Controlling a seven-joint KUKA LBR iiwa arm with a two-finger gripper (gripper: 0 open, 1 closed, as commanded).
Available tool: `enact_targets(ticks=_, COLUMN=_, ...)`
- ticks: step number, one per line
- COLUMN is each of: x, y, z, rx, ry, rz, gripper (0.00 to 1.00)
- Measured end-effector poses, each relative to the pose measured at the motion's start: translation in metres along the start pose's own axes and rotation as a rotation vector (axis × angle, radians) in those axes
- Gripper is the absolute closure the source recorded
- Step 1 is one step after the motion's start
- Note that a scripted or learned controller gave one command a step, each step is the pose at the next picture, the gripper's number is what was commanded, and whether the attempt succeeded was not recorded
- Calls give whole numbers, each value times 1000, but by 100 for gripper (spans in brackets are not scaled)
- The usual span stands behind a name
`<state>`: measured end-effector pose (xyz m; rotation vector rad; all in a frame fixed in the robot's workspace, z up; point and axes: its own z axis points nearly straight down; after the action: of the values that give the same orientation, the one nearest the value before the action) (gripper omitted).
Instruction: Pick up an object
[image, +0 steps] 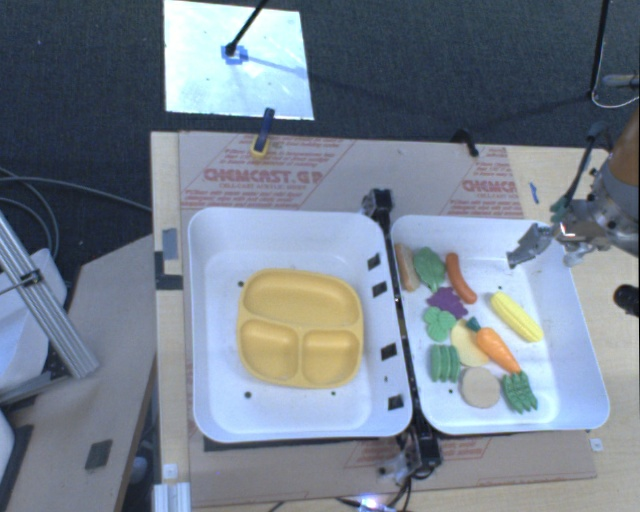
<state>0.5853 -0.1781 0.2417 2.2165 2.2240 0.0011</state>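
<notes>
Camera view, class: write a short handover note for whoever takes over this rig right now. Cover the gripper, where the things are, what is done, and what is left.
Gripper: above the right bin's far right part, nothing seen in it.
Things: toy food lies in the right bin, including corn, carrot, sausage and a round biscuit. A yellow divided plate sits in the left bin.
Done: nothing picked up yet.
Left: lower onto one item, grasp, lift.

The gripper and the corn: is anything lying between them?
No. In the camera view, just bare white bin floor separates the gripper from the corn.
</notes>
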Motion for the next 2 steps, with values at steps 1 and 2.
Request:
enact_targets(ticks=1, x=-29, y=19, z=154, rx=8, ry=1, rz=3, gripper=0)
enact_targets(ticks=2, x=-29, y=-60, z=158, rx=8, ry=3, rz=6, gripper=0)
